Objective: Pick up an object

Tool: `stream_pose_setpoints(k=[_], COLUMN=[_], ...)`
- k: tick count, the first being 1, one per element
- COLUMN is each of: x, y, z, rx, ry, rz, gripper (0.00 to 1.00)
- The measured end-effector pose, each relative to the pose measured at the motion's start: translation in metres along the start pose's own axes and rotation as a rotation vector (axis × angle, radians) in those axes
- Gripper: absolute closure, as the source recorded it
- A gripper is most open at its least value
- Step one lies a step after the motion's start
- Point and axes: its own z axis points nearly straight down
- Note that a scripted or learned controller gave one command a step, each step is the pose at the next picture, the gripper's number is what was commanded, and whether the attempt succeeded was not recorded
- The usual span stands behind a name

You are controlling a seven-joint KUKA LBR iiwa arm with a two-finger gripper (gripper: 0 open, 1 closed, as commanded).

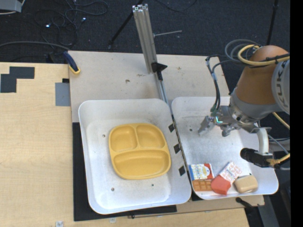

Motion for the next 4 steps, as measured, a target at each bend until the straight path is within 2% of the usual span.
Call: stream_pose_setpoints(k=[1,2,3,4], x=[0.000,-0.008,-0.008,-0.008], y=[0.000,-0.006,-0.005,-0.004], z=[-0.001,0.057,0.108,0.094], rx=[-0.002,0.006,-0.003,-0.006], ry=[0.000,0.001,0.001,0.003], rz=[0.000,0.001,0.002,0.005], gripper=[0.00,0.00,0.00,1.00])
